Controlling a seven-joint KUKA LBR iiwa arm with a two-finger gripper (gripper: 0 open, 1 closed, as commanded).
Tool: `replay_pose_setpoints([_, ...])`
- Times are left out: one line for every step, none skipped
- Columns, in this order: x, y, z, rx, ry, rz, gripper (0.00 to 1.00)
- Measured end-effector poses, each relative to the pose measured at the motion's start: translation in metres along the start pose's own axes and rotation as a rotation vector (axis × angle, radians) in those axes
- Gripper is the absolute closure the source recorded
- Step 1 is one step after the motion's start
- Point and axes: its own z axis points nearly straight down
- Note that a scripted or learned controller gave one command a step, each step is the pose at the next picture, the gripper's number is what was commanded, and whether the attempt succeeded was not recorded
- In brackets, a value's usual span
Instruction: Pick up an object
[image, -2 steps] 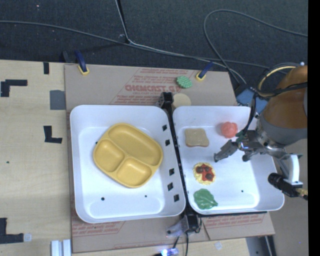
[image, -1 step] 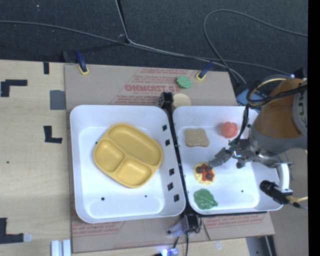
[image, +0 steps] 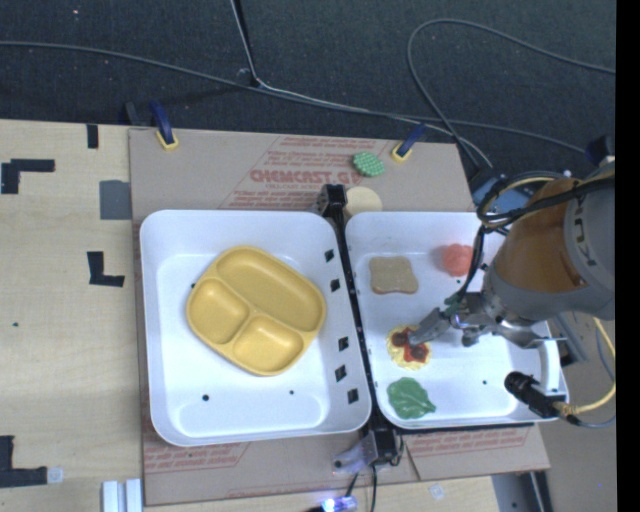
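Note:
The right bin (image: 470, 388) holds several toy foods. A tan toast slice (image: 392, 275) lies at its back left and a pink-red piece (image: 455, 258) at its back. A yellow piece with red topping (image: 408, 350) rests in the left middle, and a green leafy piece (image: 410, 397) lies at the front left. My gripper (image: 420, 337) reaches in from the right and is low over the right edge of the yellow and red piece, touching or nearly touching it. Nothing is lifted off the bin floor.
The left bin (image: 160, 300) holds a yellow divided plate (image: 256, 308). A black divider (image: 345, 300) separates the bins. Behind them on the cardboard lie a green dotted piece (image: 367, 163) and a beige round piece (image: 366, 198). Cables run across the dark floor at the back.

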Motion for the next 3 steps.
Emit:
replay_pose_setpoints([0.0, 0.002, 0.027, -0.006, 0.004, -0.001, 0.0])
replay_pose_setpoints([0.005, 0.006, 0.011, -0.015, 0.01, -0.005, 1.0])
replay_pose_setpoints([0.003, 0.01, -0.052, -0.011, -0.002, -0.002, 1.0])
